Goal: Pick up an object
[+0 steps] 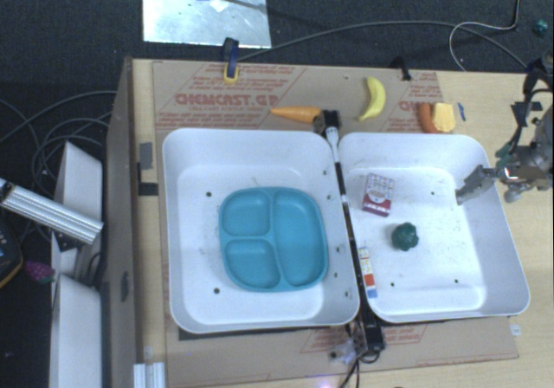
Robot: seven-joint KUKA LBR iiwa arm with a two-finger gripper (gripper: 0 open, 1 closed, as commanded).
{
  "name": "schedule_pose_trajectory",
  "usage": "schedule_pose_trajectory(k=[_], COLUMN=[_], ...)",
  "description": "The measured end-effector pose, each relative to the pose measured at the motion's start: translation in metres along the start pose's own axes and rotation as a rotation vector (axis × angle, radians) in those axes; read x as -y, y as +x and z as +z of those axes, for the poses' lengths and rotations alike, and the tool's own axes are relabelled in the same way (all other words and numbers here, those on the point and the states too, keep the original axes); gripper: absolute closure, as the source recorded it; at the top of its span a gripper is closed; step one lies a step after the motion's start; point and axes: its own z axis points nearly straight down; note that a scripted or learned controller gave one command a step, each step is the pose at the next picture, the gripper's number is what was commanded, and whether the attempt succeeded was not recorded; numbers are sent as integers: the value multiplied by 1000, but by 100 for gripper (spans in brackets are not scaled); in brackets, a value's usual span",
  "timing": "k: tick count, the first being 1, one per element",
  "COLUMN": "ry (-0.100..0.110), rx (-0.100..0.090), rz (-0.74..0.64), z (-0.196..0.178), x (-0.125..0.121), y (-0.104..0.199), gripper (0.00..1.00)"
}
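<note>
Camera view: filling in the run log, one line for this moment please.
gripper: over right bin's right rim, holding nothing | right bin: small box, green object | left bin: blue tray

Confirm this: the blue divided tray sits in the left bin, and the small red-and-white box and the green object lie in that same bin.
Not quite. The camera view shows the blue divided tray in the left bin, but the small red-and-white box and green object lie in the right bin.

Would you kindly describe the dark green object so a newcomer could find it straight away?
Look in the right bin, the one without the blue tray. The green lump lies near its middle, just below the small red-and-white box. It is round and dark; the box is flat and rectangular.
</note>
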Motion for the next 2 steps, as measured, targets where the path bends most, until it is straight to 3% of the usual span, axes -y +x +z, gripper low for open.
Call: schedule_pose_trajectory(k=[1,2], ry=[3,0], rx=[-1,0], rz=[0,1], z=[102,185], x=[-19,-21], y=[34,53], gripper=[0,0])
